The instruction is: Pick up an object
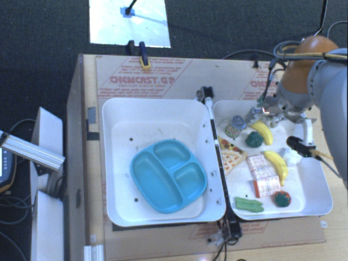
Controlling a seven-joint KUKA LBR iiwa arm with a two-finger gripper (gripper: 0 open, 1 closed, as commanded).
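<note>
My gripper [265, 113] hangs over the back of the right bin [321, 192], just above a yellow banana [264, 132] and to the right of a small grey jar [235, 126]. A dark green broccoli piece [254, 140] lies against that banana. Further forward are a second banana [279, 166], a red and white box [263, 176], a pizza slice [231, 157], a green pod-like piece [249, 204] and a red and green fruit [281, 199]. I see nothing held in the gripper.
The left bin [117, 145] holds a blue divided plate [168, 175]. A raised divider [216, 151] separates the two bins. The grey arm [326, 86] comes in from the right above the bin's back right corner.
</note>
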